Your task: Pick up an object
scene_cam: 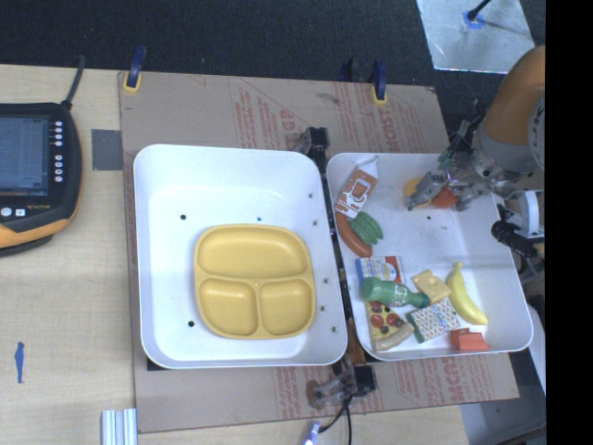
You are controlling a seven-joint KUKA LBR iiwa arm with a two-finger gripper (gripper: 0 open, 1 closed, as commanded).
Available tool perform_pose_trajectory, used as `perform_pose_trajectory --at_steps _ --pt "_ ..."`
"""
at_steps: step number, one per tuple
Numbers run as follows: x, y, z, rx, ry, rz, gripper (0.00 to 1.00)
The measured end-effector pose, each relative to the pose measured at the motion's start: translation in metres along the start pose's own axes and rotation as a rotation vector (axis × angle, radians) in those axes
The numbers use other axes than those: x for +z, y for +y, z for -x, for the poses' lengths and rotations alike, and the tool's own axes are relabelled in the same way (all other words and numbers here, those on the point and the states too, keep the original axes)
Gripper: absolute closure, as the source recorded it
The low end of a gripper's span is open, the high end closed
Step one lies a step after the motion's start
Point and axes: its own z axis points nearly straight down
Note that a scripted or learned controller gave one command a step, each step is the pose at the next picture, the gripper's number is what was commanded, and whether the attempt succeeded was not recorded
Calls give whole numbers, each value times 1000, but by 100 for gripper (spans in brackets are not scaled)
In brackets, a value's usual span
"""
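Pincer (428,193) sits low in the right bin's (505,341) far corner, fingers spread narrowly around a small orange piece (414,188) lying just at its tips, leftward.

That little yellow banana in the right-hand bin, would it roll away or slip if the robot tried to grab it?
The banana looks like a smooth plastic toy, so probably stiff and light, and perhaps a bit slippery. Its curved shape lying flat suggests it would spin or slide rather than roll far. It lies close to the bin wall and a yellow block, so a push might just wedge it.
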Motion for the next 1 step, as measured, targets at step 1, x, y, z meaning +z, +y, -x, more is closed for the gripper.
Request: perform_pose_trajectory --at_steps 1 --pt "4 -96 0 1 -7 19 0"
